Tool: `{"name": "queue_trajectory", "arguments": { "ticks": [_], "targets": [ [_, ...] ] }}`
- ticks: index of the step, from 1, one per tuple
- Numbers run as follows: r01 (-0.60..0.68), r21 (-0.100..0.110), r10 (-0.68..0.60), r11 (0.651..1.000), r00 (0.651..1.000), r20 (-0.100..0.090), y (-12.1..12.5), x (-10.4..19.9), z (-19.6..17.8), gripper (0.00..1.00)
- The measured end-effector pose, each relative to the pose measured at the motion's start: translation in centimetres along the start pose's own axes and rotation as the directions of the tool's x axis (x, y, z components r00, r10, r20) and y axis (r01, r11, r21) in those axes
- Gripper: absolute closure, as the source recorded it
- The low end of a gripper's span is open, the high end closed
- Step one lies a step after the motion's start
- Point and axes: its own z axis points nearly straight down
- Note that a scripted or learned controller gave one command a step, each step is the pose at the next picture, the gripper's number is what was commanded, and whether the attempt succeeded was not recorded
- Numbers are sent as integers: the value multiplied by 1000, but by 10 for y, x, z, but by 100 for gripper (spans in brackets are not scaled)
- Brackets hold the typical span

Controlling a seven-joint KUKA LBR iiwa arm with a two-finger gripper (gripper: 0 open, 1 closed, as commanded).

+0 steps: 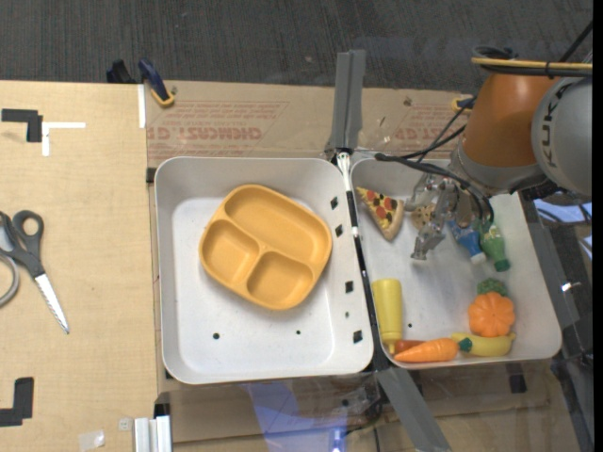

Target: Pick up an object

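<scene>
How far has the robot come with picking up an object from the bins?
Done: the hand is down inside the right bin, beside the pizza slice toy. In hand: nothing visibly gripped. Left: grasp and lift one item; the yellow bottle, carrot, orange pumpkin and banana lie untouched on the bin floor.

1. The two bins, the left bin and the right bin, look like smooth white plastic with a faint sheen.
2. The yellow divided plate is matt plastic.
3. The toy carrot, pumpkin and yellow cylinder look like glossy plastic.
4. The bench top looks like pale, matt wood board; brown cardboard lies behind the bins.
5. The scissors have grey handles and bright metal blades.
6. The gripper looks like bare grey metal.
</scene>
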Motion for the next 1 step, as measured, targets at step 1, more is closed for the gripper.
{"name": "queue_trajectory", "arguments": {
  "ticks": [1],
  "targets": [
    [28, 0, -28, 1000, 1000, -1, -76, 13, 0, 0]
  ]
}}
